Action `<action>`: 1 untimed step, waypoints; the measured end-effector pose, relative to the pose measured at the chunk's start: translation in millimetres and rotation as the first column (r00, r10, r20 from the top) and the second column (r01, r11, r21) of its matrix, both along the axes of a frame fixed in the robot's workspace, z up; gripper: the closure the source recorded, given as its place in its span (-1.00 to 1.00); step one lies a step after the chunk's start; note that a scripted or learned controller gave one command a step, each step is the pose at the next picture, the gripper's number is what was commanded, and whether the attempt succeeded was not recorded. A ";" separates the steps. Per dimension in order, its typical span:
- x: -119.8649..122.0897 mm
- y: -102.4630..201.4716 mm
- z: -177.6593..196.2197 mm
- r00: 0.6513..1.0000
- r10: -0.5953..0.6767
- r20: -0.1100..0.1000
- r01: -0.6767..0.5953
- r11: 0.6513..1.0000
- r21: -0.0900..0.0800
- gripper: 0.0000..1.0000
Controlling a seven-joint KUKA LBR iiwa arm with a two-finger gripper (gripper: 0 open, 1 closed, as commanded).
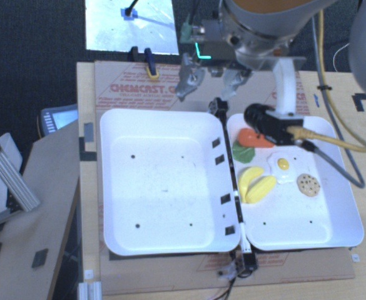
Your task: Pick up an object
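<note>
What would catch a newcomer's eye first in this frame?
Probably the cluster of toy food in the right bin: a yellow banana, a fried egg, a cookie and an orange-and-green vegetable piece, all bunched in its far half. Next, the pincer hanging open above the bins' far edge, with nothing between its fingers. The left bin shows bare white floor beside them.

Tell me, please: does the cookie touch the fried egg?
Apart. The camera view shows bare white bin floor between the cookie and the fried egg.
</note>
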State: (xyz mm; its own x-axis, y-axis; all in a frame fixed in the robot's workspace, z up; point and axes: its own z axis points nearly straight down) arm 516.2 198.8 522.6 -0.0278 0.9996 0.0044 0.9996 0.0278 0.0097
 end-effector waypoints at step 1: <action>0.5 0.0 11.6 1.000 0.004 0.003 -0.004 1.000 0.001 1.00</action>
State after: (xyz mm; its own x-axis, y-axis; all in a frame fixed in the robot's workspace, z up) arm 516.7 198.8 534.2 -0.0316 0.9995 0.0055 0.9994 0.0316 0.0128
